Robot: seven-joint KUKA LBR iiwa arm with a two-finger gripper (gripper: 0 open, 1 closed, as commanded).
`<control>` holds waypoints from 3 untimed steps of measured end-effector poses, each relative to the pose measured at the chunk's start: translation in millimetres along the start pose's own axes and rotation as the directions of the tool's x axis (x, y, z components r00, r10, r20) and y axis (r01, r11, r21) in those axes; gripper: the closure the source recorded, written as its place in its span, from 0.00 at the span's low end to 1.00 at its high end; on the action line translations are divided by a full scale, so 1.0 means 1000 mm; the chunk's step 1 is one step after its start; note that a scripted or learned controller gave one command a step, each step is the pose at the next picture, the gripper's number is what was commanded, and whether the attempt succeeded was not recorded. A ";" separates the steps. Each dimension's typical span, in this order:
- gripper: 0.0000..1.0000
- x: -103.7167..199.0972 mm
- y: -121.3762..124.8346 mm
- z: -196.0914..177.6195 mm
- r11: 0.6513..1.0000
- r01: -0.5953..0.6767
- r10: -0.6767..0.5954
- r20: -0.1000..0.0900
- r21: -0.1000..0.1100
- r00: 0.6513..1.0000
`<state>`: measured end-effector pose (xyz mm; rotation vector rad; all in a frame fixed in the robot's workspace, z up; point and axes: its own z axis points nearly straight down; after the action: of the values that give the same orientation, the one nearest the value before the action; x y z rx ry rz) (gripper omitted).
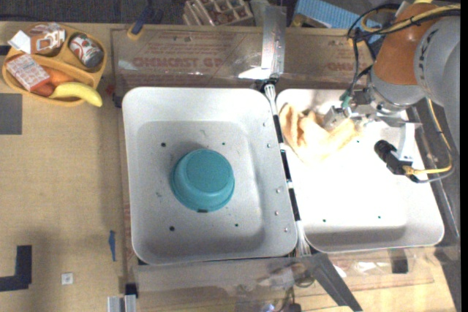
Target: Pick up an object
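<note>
From above, two white bins sit side by side on the bench. The left bin (146, 128) has a teal bowl (204, 180) lying upside down near its middle, well apart from the walls. The right bin (380, 223) holds a pale yellowish cloth (314, 131), crumpled in the far left corner, close against the wall shared with the other bin.

The arm (413, 55) comes in from the right, grey with its orange band showing over the far right corner of the right bin. Its gripper (344, 115) is down at the right end of the cloth, touching it or very nearly. From here I cannot tell how far apart the fingers are, nor whether any of the cloth sits between them; the wrist and its fittings cover that spot. A black cable (395, 157) loops down from the wrist over the bin floor.

Off to the far left, on the bench, a yellow tray (14, 73) holds a banana (78, 92), a can and some small boxes. A cardboard strip (190, 58) runs behind the bins, with clutter beyond it on the dark floor.
</note>
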<state>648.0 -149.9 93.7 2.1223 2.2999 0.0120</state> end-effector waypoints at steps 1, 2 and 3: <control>0.00 0.000 0.000 0.000 1.000 0.000 0.000 0.000 0.000 1.000; 0.00 0.000 0.000 0.000 1.000 0.000 0.000 0.000 0.000 1.000; 0.00 0.004 -0.015 -0.001 0.991 0.135 -0.135 0.001 -0.005 0.991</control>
<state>633.1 -147.5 94.0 1.9596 2.4343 0.0149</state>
